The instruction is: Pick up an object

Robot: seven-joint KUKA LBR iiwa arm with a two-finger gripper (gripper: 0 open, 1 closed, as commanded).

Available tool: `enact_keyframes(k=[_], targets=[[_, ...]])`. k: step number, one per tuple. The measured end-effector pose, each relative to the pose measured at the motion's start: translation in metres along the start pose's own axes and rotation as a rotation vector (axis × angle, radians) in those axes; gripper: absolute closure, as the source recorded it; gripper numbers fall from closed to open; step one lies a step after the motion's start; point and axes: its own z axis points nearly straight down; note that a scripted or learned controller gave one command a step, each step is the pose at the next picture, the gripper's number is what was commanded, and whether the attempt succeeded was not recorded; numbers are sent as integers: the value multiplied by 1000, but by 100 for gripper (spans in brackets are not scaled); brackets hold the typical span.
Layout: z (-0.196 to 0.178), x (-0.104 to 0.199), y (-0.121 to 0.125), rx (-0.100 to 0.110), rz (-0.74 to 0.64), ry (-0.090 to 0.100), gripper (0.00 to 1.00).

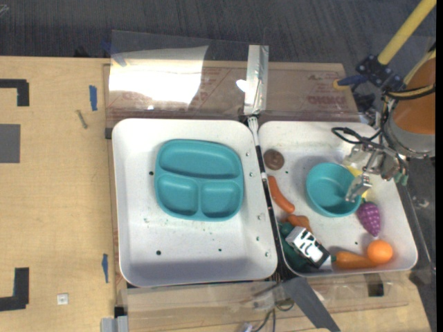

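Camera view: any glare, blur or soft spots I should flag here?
Camera view: strong glare on the clear sheet behind the bins washes out its surface; the teal tray and left bin are evenly lit and sharp; the tool over the teal bowl looks slightly soft, its details hard to read.

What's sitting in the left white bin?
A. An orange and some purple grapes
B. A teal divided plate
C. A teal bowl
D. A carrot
B. The left bin holds a teal divided plate with three compartments; the teal bowl, orange, purple grapes and carrot all lie in the right bin.
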Motion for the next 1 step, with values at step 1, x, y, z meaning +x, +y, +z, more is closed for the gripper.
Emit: enact_keyframes(k=[1], targets=[[8,55,80,-4,100,-6,0]])
